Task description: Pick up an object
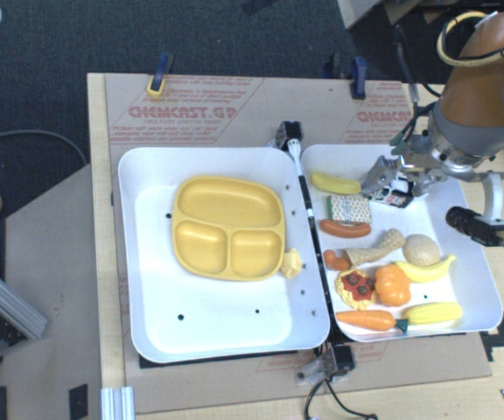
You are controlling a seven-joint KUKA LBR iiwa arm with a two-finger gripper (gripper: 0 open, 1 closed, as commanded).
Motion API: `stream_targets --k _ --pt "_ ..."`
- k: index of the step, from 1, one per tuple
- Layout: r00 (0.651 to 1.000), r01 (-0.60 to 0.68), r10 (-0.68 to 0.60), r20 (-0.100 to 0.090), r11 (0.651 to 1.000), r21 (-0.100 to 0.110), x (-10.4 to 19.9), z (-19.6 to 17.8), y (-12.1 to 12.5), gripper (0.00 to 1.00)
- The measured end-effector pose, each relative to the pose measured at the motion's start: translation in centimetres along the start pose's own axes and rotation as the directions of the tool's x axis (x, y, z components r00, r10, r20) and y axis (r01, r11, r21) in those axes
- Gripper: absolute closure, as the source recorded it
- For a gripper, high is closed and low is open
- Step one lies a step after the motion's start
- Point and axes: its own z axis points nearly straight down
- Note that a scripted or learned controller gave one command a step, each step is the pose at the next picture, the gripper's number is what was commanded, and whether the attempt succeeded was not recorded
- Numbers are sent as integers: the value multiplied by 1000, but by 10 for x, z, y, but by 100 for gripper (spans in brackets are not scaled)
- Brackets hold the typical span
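My gripper (387,186) hangs over the back of the right bin (475,261), just right of a yellow banana (334,183) and above a green-and-white checked packet (349,208). Nothing shows between its fingers. Toy food fills the right bin: a red sausage (346,228), an ice-cream cone (376,252), a beige round piece (421,250), a second banana (427,270), an orange fruit (392,285), a pizza slice (356,286), a carrot (367,320) and a corn cob (434,313).
The left bin (147,261) holds a yellow three-compartment plate (228,227) and a small yellow piece (291,262) at its right wall. The grey arm with its orange band (484,77) reaches in from the upper right. Clamps sit on the board's back edge.
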Motion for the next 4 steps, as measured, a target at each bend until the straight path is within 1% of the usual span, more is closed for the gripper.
stream_targets --k 1,2,3,4 --pt "1000 0 0 -1 1000 2 6 57 -9 0" --pt "1000 0 0 0 1000 -1 7 109 -9 0" --pt "1000 -1 1 1 1000 -6 7 96 -8 100" --pt "1000 1 -1 2 1000 -9 9 52 -14 100"
